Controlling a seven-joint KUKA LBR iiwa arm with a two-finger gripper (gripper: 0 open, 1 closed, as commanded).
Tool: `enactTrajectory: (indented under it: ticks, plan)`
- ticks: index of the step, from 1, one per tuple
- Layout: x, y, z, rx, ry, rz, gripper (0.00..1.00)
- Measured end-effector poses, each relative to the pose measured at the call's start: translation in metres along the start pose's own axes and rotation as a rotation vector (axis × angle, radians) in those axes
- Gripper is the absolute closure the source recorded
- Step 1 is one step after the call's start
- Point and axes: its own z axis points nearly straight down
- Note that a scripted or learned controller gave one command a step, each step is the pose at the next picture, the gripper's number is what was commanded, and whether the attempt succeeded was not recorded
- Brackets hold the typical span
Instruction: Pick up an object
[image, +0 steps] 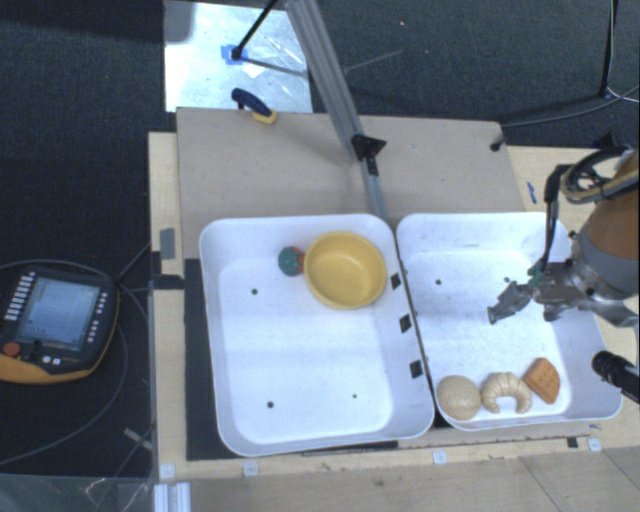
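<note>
Presently the end effector (505, 305) sits over the right bin (470, 235), near that bin's middle and toward its right side, with the grey arm (610, 250) reaching in from the right edge. Its dark fingers point left and slightly down in the picture. Whether they are spread or closed cannot be told at this resolution; nothing is visible between them.

Candidate objects in the right bin, all along the near edge:
- a round pale bun (459, 397) at the near left corner;
- a croissant (508, 391) just to its right, curved, touching or nearly touching the bun;
- a small orange waffle-like piece (543, 380) just right of the croissant.

All three lie on the bin floor, apart from the end effector, which is farther up the bin than they are.

Left bin (300, 400): a yellow bowl (345, 270) stands upright at the far right corner. A small dark green ball (291, 261) lies just beside the bowl on its left, touching or almost touching the rim.

Both bins rest side by side on the bench (430, 160). A handheld control pendant (55, 322) with a lit screen lies on the dark floor left of the bench.
</note>
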Motion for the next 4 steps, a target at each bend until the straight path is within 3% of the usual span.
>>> enactTrajectory:
  ticks: [2, 3, 4]
  plan:
    - [-0.001, -0.002, 0.123, 0.005, 0.001, 0.001, 0.0]
    - [0.0, -0.002, 0.129, 0.001, 0.0, 0.0, 0.0]
    - [-0.001, -0.001, 0.119, -0.001, 0.0, 0.0, 1.0]
